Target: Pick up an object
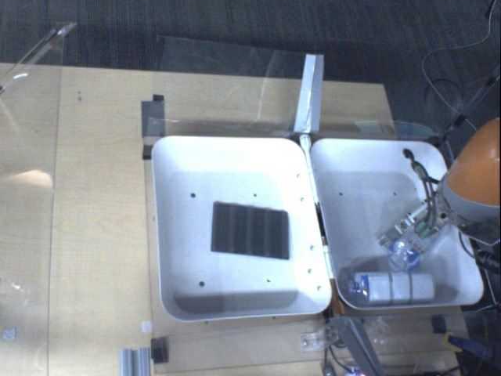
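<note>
In the camera view, two shallow white bins are seen side by side on a pale wooden bench; the left bin [235,163] bears a dark ribbed rectangular pad [250,230] near its middle, lying flat and well apart from every wall; the right bin [352,178] is entered by the arm [477,175] from the right, its orange band being visible above the wrist.

The gripper [409,240] is seen low in the right bin, toward the near right quarter, pointed down and to the left; whether its fingers stand apart or together cannot be told, since they are blurred against something small, clear and bluish just beneath them, the nature of which cannot be made out.

A white bottle [391,287] with a blue end is lying on its side along the near wall of the right bin; its long axis is set roughly left to right, parallel to that wall, the blue end being toward the left. The bottle lies just nearer the camera than the gripper, near it but not touching; no object is seen clamped.

The pick is judged not yet made; a short move toward the near wall and a descent would be called for, with the fingers set across the bottle's long axis; the closeness of the wall is judged a hindrance, as is the bottle's readiness to roll.
</note>
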